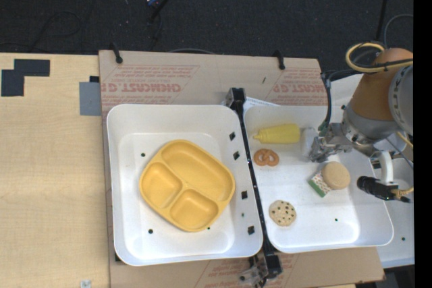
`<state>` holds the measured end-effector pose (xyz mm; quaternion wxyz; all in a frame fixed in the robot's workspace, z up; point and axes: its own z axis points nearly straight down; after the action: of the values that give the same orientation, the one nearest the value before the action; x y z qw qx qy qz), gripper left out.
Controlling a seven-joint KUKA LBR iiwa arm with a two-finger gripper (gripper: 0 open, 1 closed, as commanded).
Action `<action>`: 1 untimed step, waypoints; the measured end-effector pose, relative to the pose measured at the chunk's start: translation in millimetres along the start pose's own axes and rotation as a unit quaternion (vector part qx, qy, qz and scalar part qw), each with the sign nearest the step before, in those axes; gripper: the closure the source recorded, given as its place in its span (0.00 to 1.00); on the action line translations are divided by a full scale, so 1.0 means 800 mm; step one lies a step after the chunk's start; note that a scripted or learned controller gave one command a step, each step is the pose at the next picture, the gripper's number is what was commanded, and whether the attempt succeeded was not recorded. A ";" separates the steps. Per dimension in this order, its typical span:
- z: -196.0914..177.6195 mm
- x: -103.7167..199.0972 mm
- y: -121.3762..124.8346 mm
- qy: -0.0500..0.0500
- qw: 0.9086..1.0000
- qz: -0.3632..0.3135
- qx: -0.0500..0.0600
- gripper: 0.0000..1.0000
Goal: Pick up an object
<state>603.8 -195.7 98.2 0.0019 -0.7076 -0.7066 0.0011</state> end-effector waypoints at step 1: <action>-0.077 0.006 0.005 -0.001 1.000 -0.002 -0.003 1.00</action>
<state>608.4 -191.3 159.9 -0.0012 -0.7063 -0.7079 -0.0007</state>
